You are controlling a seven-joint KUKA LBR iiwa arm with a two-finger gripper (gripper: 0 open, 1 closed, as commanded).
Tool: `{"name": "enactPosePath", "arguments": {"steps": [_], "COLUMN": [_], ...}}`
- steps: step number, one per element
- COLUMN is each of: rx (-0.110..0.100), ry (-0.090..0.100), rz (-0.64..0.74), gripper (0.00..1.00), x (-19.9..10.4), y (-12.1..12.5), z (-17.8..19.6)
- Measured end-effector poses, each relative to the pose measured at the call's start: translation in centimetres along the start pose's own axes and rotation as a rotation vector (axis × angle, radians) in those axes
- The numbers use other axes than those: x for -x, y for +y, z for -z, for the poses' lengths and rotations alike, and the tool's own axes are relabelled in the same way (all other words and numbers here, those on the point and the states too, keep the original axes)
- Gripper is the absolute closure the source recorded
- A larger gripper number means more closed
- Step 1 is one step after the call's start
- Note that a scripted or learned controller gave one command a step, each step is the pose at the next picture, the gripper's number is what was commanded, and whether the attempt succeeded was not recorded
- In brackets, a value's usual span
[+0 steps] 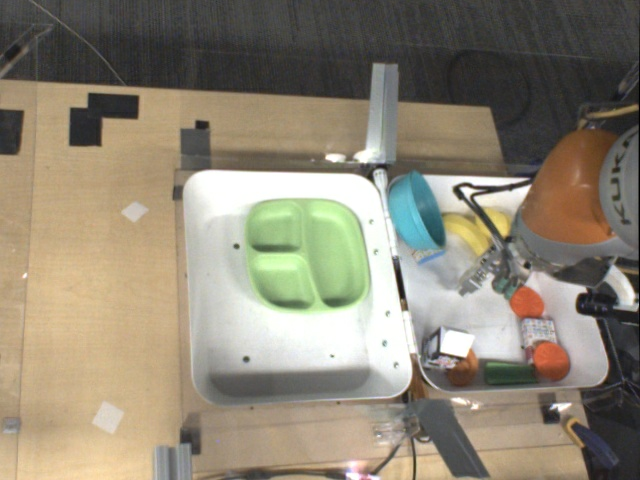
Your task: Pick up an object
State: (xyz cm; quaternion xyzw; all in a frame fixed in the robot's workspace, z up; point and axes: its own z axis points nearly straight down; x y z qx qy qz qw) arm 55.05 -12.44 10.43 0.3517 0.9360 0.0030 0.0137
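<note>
Orange-banded arm (580, 203) above wooden bench (90, 298), dark carpet (250, 18) behind

Even overhead light; soft shadow inside left bin (200, 298); slight overall blur.

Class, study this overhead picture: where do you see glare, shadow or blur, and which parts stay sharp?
Camera view: lighting is even; the left bin shows a soft grey shadow along its near wall and bright glare on its white floor; the green tray is sharp; the gripper looks slightly blurred over the right bin; the blue bowl is crisp.
</note>
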Motion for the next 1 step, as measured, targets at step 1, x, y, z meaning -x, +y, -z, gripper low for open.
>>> {"name": "enactPosePath", "arguments": {"steps": [1], "rx": [-0.007], "ry": [0.011], "rz": [-0.218], "gripper": [1.0], "x": [2.81], "y": [7.64], "z": [11.49]}}
